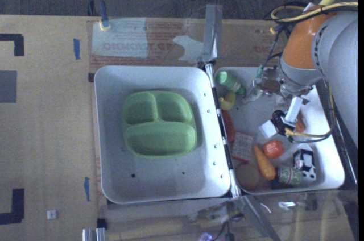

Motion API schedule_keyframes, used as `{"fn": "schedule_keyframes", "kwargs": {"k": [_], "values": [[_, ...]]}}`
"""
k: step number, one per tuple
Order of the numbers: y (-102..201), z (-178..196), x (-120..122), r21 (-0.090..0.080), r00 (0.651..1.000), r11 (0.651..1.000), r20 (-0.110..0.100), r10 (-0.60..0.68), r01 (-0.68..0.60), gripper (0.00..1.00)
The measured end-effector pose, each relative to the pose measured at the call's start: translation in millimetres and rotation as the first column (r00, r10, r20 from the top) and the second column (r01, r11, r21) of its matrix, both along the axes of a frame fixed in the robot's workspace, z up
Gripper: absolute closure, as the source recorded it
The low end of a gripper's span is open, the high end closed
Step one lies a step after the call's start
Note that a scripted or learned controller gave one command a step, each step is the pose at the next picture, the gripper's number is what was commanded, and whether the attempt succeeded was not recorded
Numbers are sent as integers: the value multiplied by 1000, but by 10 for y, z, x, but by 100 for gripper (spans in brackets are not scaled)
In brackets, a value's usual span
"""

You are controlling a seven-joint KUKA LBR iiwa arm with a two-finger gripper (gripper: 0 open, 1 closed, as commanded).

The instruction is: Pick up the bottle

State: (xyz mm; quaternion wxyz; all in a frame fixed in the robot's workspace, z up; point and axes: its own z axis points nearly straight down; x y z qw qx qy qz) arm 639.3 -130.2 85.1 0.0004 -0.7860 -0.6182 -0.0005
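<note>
the green bottle (229,80) is lying at the right bin's (335,177) far left corner, beside a yellow toy (227,100). it's looking light, stiff and slippery, so i'm judging mid-body best. my gripper (263,86) is hovering just right; its state i cannot tell.

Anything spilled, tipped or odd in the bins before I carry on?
Nothing spilled. The right bin is cluttered; the green-capped bottle lies on its side in the far left corner, against the wall. The green tray sits flat in the left bin.
</note>
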Motion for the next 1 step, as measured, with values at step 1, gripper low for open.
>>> {"fn": "schedule_keyframes", "kwargs": {"k": [1], "values": [[0, 0, 0, 0, 1000, 1000, 0, 0, 0, 0]]}}
